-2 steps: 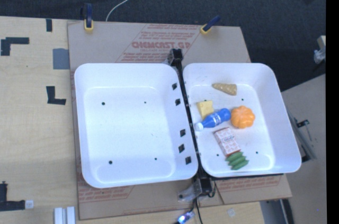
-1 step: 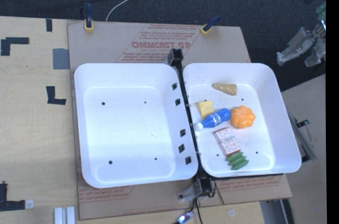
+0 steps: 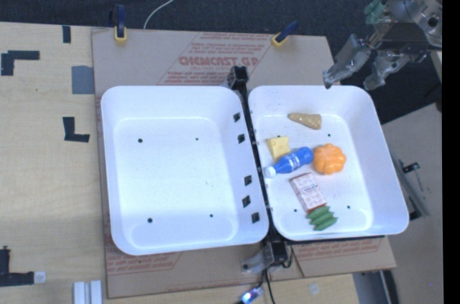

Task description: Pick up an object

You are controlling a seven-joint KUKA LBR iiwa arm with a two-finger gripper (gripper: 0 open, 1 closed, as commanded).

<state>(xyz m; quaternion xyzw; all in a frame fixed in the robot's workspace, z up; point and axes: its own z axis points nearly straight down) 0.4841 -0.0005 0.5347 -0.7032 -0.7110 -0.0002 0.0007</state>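
two shallow white bins sit side by side on a sheet of cardboard (image 3: 208, 62), seen from above at a slant. the left bin (image 3: 115, 152) shows bare floor from wall to wall. the right bin (image 3: 374, 152) holds six small things gathered toward its inner half, leaving free floor along its far right side and near its top right corner. a tan wedge (image 3: 305, 121) lies near the top, its long axis running left to right. below it a yellow block (image 3: 279, 146) touches a blue bottle (image 3: 291, 161), which lies slanted, white cap toward the lower left by the dividing wall, base toward the upper right, just beside an orange pumpkin-like toy (image 3: 330, 159). a red and white packet (image 3: 307, 192) lies lower, long axis running up and down with a slight tilt, and a green piece (image 3: 323, 218) sits by the bottom rim. the gripper (image 3: 355, 77) hangs above the right bin's top right rim, its two fingers spread apart with nothing between them.
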